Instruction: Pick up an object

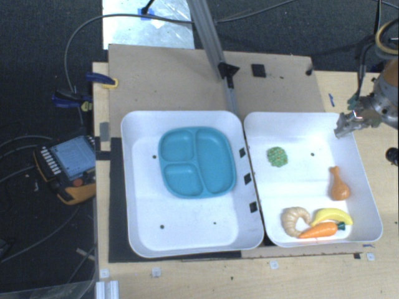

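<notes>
The right bin [299, 129] holds several toy foods. A green leafy ball [277, 156] lies near its middle left. By the right wall lies an orange drumstick-shaped piece [338, 184]. A tan croissant [294, 219], a yellow banana [331, 216] and an orange carrot [319, 230] crowd the front right corner. My gripper [349, 124] hangs over the bin's far right corner, well apart from all of them, with nothing seen in it.
The left bin [143, 217] carries a blue divided plate [197, 162]. A grey pole [209, 30] slants across the back of the bench. Clamps, cables and a small device [68, 164] lie off the bench to the left.
</notes>
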`<control>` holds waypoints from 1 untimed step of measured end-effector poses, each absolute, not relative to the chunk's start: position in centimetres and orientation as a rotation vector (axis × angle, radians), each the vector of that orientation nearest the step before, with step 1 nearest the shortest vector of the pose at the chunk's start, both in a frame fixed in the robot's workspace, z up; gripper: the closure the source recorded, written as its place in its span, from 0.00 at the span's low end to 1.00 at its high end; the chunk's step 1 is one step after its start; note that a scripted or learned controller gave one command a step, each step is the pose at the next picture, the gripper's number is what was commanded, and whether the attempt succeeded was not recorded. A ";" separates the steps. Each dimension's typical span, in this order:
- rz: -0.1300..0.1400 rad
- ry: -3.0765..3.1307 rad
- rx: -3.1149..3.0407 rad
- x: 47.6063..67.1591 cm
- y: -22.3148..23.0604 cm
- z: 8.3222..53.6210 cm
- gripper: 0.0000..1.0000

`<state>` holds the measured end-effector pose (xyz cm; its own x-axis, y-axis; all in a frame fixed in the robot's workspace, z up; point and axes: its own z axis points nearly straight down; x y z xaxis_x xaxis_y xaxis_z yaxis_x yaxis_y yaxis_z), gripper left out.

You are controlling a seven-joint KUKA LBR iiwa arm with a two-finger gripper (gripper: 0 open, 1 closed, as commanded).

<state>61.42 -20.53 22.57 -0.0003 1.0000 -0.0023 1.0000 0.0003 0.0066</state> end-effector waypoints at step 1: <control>0.005 2.223 2.212 61.6 -20.5 25.5 1.00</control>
